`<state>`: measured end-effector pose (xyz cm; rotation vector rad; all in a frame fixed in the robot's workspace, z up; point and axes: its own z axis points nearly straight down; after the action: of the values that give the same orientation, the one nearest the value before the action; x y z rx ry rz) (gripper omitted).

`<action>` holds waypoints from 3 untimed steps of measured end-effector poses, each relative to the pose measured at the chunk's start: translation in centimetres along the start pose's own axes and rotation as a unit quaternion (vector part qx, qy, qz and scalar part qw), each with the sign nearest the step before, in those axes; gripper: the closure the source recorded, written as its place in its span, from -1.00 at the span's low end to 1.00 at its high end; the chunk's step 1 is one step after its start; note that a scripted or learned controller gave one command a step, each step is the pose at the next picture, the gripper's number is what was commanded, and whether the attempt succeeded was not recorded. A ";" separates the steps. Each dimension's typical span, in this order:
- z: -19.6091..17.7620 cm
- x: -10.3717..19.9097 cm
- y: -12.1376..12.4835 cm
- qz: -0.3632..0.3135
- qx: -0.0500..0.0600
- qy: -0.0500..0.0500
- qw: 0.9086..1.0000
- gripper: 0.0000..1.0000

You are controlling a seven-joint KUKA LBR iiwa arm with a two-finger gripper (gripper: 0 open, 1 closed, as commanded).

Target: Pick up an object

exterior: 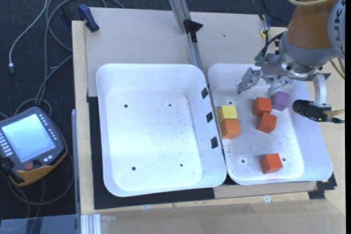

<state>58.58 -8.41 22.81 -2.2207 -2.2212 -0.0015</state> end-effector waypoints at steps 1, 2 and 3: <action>1.8 4.5 1.6 -0.003 0.001 0.000 1.000 -1.00; 10.7 -2.0 -4.2 0.004 0.002 0.001 1.000 -1.00; 12.0 -4.7 0.4 -0.001 -0.005 0.001 1.000 -1.00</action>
<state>58.97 -13.14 10.77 -2.2235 -2.2270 -0.0150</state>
